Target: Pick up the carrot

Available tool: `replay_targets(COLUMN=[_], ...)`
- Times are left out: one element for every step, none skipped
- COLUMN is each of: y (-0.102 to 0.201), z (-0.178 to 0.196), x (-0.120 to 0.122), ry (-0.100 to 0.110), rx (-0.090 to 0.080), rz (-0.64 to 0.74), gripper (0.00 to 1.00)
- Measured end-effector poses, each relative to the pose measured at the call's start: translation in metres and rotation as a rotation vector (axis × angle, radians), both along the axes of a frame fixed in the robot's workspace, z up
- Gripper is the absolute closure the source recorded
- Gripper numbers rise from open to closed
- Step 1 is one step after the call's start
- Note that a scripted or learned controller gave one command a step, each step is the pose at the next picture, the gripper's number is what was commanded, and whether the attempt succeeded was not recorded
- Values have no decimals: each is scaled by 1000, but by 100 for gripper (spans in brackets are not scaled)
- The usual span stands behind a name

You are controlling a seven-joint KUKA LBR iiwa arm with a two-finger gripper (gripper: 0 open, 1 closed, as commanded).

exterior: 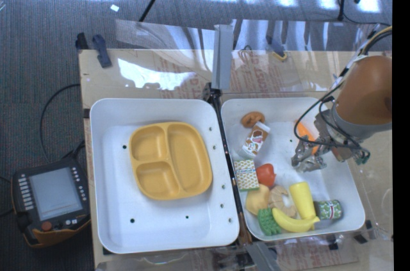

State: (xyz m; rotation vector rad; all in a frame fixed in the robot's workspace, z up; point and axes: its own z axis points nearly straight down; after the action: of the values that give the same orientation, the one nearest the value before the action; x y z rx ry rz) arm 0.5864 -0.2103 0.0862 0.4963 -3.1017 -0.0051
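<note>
The arm reaches down into the right bin (333, 111), close to the carrot (306, 132).

The fingers (309, 162) hang low over the white floor of that bin, and I cannot tell if they are open or closed, or if they have anything. The carrot is a small orange bit just beside the wrist, near the bin's right side, partly hidden by the arm. Other toys lie in the same bin: a red tomato (266, 174), a yellow bottle (302, 198), a banana (291, 220) and a small carton (255, 140). The left bin (109, 135) has a yellow tray (170, 159) with three parts.
</note>
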Motion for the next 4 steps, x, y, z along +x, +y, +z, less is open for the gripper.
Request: replay_targets(y=[7, 58, -1, 6], z=[1, 93, 6, 1], x=[-86, -52, -38, -100], ry=[-1, -6, 1, -3], rx=[0, -2, 3, 1], rz=[238, -15, 427, 693], gripper=[100, 100, 100, 100])
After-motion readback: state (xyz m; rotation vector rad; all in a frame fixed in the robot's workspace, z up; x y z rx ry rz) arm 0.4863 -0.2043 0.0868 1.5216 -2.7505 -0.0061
